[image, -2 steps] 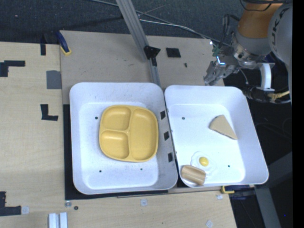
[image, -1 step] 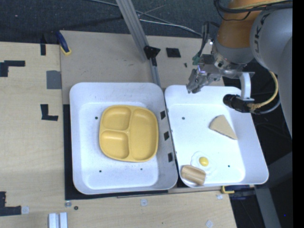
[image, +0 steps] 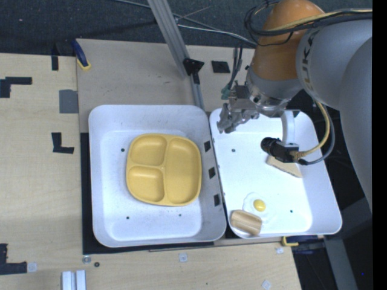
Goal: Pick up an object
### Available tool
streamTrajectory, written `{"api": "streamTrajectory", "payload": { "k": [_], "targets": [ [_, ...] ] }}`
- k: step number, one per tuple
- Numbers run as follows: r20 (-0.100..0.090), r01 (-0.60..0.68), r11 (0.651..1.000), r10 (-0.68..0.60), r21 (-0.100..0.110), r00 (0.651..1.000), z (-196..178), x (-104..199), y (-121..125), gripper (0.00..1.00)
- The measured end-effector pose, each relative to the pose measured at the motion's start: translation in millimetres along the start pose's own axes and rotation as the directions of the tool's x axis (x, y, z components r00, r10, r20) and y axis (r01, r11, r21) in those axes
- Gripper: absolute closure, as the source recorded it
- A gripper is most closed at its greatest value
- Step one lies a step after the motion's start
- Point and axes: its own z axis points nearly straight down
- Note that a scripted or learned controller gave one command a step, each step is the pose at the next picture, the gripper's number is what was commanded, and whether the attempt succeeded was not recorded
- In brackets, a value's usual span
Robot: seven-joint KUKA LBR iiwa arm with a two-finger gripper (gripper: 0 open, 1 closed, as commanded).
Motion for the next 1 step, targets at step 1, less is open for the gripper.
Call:
{"api": "streamTrajectory", "payload": {
  "k": [1],
  "targets": [
    [0.000,0.000,1.000,0.000,0.001,1.000,15.8,49.4,-28.7,1.00]
  ]
}}
